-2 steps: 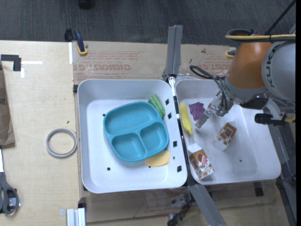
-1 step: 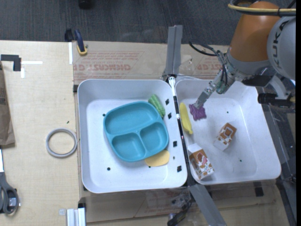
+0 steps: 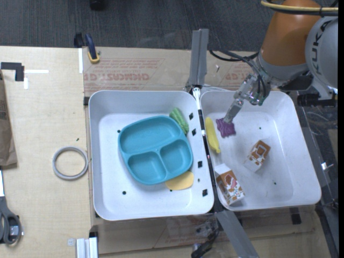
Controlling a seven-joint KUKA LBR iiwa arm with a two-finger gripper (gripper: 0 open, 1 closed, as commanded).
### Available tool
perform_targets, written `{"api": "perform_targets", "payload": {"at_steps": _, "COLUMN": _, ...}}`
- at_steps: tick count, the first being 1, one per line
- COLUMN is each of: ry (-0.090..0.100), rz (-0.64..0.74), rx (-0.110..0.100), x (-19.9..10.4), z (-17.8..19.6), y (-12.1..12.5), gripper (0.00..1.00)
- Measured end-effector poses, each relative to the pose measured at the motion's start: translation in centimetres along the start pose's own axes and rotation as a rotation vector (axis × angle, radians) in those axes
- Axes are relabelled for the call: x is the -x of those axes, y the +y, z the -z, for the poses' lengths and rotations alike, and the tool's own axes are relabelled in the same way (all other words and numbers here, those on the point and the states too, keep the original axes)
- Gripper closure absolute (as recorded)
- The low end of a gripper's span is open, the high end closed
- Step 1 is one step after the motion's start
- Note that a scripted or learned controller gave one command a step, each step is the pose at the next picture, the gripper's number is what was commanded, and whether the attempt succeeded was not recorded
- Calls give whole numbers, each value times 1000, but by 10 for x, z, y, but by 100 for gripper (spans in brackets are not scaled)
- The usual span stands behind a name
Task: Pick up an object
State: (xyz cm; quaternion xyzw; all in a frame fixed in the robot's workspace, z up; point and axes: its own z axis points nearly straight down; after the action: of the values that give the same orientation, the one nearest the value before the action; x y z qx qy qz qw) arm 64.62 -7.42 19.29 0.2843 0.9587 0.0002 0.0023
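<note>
Gripper (image 3: 232,113) sits right above the purple thing (image 3: 226,127), grip impossible to judge. Two cartons (image 3: 258,155) (image 3: 230,186) nearby, one banana (image 3: 212,135)

Even, bright overhead light washed the two shallow white plastic bins (image 3: 107,160) nearly to glare, left only soft, short shadows under the divided blue plastic plate (image 3: 156,149), while the dark floor at the top stayed dim and the picture stayed slightly soft throughout.

Robot lab: KUKA arm (image 3: 301,31), white bins (image 3: 102,160), plywood bench (image 3: 43,117).
</note>
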Motion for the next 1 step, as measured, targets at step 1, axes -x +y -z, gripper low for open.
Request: {"api": "perform_targets", "payload": {"at_steps": 1, "ry": 3, "rz": -378, "rx": -2, "x": 16, "z": -72, "y": -19, "gripper": 0}}
